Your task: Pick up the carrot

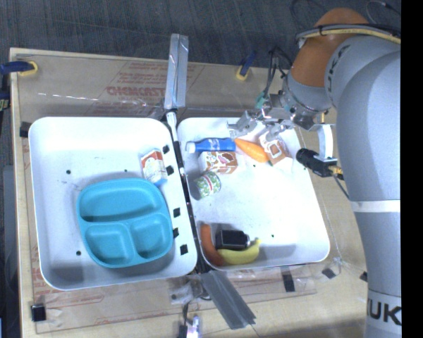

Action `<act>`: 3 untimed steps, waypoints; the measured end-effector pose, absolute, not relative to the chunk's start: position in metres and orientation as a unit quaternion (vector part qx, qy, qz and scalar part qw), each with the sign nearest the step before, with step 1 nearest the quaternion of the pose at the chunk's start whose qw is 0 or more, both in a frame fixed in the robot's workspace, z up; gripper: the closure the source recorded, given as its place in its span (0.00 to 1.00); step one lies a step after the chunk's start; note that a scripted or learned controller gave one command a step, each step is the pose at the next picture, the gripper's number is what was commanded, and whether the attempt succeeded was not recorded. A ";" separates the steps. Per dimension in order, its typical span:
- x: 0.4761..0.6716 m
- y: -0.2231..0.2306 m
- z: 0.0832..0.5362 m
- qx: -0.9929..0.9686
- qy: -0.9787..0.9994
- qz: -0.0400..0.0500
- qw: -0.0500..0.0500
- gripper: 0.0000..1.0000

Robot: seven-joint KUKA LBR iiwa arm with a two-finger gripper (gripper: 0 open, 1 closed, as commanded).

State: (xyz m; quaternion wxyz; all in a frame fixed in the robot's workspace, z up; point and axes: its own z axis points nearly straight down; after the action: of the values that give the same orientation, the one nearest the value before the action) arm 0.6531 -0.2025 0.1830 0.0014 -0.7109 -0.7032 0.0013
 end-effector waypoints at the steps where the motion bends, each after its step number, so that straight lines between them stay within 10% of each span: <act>1: 0.656 -0.206 0.112 -0.682 -0.731 -0.003 -0.006 0.00; 2: 0.633 -0.208 0.106 -0.670 -0.742 -0.009 -0.013 0.00; 3: 0.661 -0.209 0.097 -0.659 -0.752 -0.003 -0.004 0.00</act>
State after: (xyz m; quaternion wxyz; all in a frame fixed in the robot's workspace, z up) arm 0.6613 -0.2090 0.0968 -0.0040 -0.6591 -0.7521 -0.0025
